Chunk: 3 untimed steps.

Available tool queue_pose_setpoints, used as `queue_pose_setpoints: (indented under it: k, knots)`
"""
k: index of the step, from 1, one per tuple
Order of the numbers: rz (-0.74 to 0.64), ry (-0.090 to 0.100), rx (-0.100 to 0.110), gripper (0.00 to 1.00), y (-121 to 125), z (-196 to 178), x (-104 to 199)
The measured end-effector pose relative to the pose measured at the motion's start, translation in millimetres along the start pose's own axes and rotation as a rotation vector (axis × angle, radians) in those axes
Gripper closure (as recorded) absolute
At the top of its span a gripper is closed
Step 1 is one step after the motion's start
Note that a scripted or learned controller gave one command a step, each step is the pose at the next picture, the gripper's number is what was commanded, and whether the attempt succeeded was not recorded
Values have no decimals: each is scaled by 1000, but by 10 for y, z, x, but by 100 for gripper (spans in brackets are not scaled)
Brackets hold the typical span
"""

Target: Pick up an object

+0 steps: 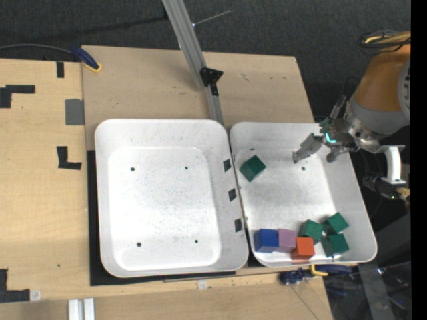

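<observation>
Camera view, front of right bin [347, 179]: blue block [267, 239], purple block [287, 238], orange block [304, 247], three green blocks [327, 233] huddled together, touching. Bit further back, lone green cube [252, 168] tilted, near left wall. Left bin [107, 179] just beside it. Gripper [313, 149] hovers over far right part of right bin, well apart from blocks, fingers spread, nothing between them. Arm [380, 92] comes in from right, wrist angled down-left.
</observation>
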<state>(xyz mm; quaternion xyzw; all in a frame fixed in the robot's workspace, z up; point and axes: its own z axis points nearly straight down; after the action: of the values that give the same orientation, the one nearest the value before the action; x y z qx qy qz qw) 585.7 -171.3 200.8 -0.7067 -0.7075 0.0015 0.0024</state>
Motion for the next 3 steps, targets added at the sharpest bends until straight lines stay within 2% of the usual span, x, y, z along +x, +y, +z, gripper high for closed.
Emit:
queue_pose_setpoints:
  k: [1, 2, 3]
  knots:
    - [-1, -1, -4, 0, 10, -23, 1]
    - [0, 0, 2, 0, -42, 610, 48]
    - [0, -2, 0, 0, -52, 1123, 57]
